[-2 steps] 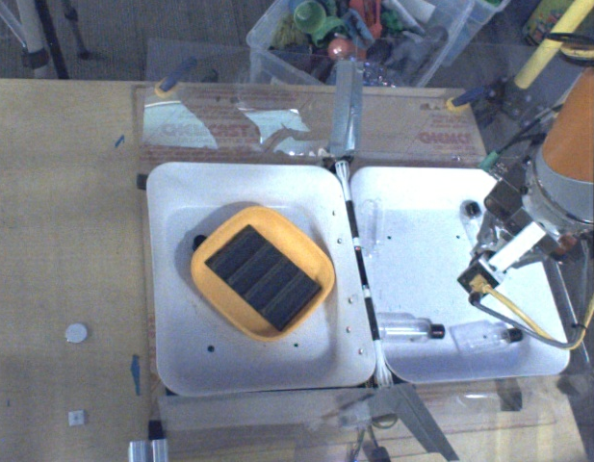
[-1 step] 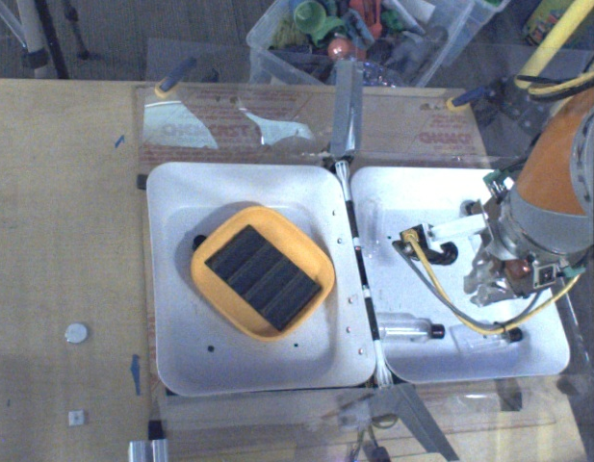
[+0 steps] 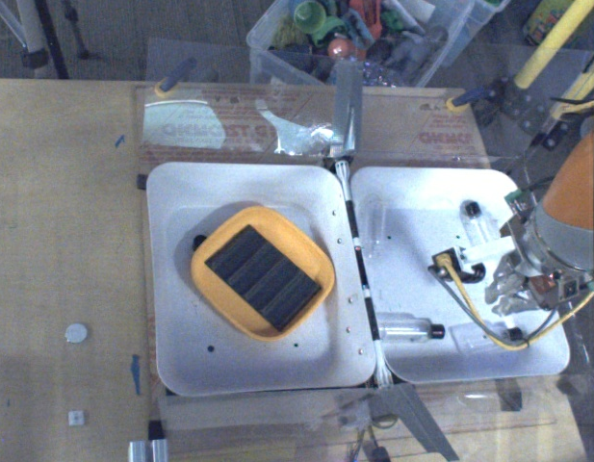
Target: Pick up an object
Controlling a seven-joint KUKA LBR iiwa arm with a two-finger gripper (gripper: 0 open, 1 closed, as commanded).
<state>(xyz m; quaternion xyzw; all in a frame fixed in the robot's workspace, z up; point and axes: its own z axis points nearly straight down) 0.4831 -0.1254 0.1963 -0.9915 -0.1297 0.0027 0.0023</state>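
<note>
A: How many things lie in the bins?

B: Two bins on the tabletop [image 3: 65,219]. The left bin [image 3: 171,287] holds one yellow tray with a black ribbed insert [image 3: 262,272]. The right bin [image 3: 412,210] holds one clear syringe-like tube [image 3: 409,331] at its six o'clock edge.

A: And the claw?

B: The claw [image 3: 513,292] hangs over the right bin; I cannot tell how its tips stand. The tube lies at its eight o'clock, apart; the tray far off at nine o'clock.

A yellow pad [image 3: 262,273] with a dark ribbed top lies flat and askew, well left of the jaws.
</note>
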